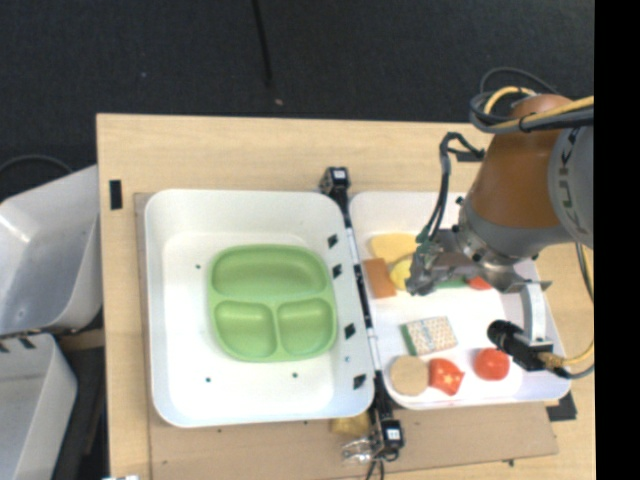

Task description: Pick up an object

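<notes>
So from the overhead camera, the wooden bench (200, 148) has two white bins sitting side by side, touching along a strip of black clips down the middle. The left bin (180, 368) only has a green divided plate (270, 301) in the middle, so there's loads of bare white floor all round it right out to the walls. The right bin (400, 208) is way more cramped: stuff is spread from its left wall to the near edge, and the arm (520, 178) hangs over its far right part, covering a good chunk. The gripper (425, 273) is down low in the right bin, right over a yellow piece (390, 245) and a yellow-green piece (400, 273), with an orange-brown block (377, 278) just beside it to the left, hard up against the bin's left wall. A bit of green and red pokes out on the gripper's right side, probably more toy food, but it's too hidden to say. Honestly can't tell if the gripper is open or closed, or whether it's got anything. Nearer the front edge there's a speckled card-like block (430, 335), a tan round thing (407, 375) in the corner, and two red pieces (446, 375) (491, 364), all well apart from the gripper.
</notes>
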Tool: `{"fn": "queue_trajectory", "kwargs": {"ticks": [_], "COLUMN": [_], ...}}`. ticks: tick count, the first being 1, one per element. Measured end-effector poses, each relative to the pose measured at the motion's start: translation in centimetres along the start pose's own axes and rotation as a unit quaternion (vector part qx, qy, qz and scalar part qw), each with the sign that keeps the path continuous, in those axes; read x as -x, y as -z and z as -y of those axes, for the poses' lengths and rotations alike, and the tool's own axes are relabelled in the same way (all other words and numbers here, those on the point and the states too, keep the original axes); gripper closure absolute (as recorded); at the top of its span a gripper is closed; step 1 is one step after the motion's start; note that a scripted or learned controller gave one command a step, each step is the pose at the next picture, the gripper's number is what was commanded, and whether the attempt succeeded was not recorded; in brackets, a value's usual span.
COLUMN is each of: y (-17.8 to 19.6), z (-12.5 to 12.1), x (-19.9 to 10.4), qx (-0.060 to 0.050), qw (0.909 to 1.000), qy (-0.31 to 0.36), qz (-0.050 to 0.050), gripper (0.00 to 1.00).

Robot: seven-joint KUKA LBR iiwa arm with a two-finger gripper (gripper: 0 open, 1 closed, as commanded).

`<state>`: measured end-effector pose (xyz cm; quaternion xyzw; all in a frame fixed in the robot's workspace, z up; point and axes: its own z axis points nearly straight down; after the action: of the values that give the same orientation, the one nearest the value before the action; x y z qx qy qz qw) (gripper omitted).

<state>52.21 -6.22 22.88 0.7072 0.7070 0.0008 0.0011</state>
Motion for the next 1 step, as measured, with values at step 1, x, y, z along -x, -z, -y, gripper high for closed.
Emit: {"fn": "queue_trajectory", "kwargs": {"ticks": [1], "y": [-2.95], "z": [3.40], "x": [-9.78], "qx": [-0.003], "qw": [1.0000], "qy": [0.005], "qz": [-0.001], "gripper": [1.00]}}
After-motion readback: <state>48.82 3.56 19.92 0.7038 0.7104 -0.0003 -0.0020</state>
